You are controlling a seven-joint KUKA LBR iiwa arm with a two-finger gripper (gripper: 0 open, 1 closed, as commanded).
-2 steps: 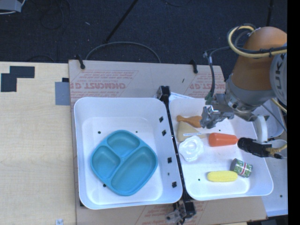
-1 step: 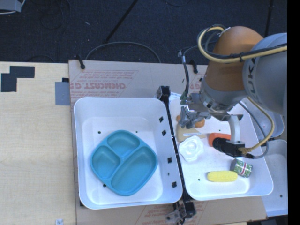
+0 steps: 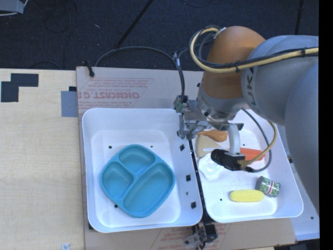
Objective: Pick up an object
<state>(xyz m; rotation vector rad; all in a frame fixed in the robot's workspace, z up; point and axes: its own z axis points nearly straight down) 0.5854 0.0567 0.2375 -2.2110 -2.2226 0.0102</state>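
Observation:
My gripper (image 3: 196, 130) hangs low over the back left corner of the right bin (image 3: 291, 202), mostly hidden under the orange wrist. Right beneath it lies a tan bread-like piece (image 3: 214, 136), with a white object (image 3: 209, 167) just in front. An orange carrot-like piece (image 3: 253, 153) pokes out to the right of the gripper. A yellow corn cob (image 3: 246, 196) rests near the front wall, and a small green can (image 3: 268, 186) lies on its side beside it. I see nothing held.
The left bin (image 3: 91, 139) holds a blue divided plate (image 3: 137, 179). A raised divider (image 3: 191, 171) separates the two bins. The grey arm covers the right bin's back right part. Cardboard lies behind the bins.

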